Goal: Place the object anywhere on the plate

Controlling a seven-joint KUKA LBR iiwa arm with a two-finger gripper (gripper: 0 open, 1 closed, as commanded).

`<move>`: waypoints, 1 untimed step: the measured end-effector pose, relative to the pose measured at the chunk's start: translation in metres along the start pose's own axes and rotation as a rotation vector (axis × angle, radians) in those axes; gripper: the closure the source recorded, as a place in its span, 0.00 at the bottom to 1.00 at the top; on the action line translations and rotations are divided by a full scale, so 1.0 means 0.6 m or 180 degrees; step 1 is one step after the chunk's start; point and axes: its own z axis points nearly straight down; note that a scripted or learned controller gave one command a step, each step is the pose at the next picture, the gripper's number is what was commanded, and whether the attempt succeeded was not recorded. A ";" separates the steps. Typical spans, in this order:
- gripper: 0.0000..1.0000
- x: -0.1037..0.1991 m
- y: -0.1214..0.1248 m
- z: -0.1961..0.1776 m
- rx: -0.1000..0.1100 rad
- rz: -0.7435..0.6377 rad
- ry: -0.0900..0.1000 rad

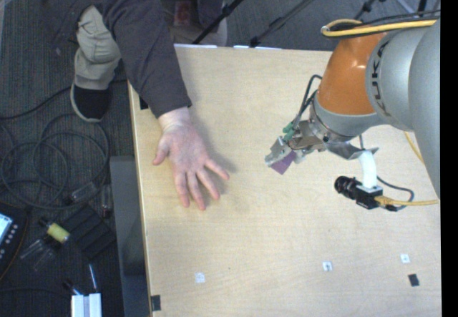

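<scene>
- At the pale wooden table's centre, the two-finger gripper hangs, jaws clamping a small purple block.
- No plate visible; a person's bare hand lies flat at nine o'clock from the block.

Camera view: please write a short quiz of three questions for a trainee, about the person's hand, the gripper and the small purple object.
1. True or false: a person's hand rests on the wooden table, to the left of the gripper in the picture.
2. Where is the purple object? A) under the hand. B) right at the tip of the gripper. C) at the table's near edge.
3. Fill in: the band on the arm above the wrist is ____.

Key: 1 true; 2 B; 3 orange.
</scene>
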 end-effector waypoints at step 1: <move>1.00 -0.045 -0.035 0.001 -0.0002 0.0255 0.0013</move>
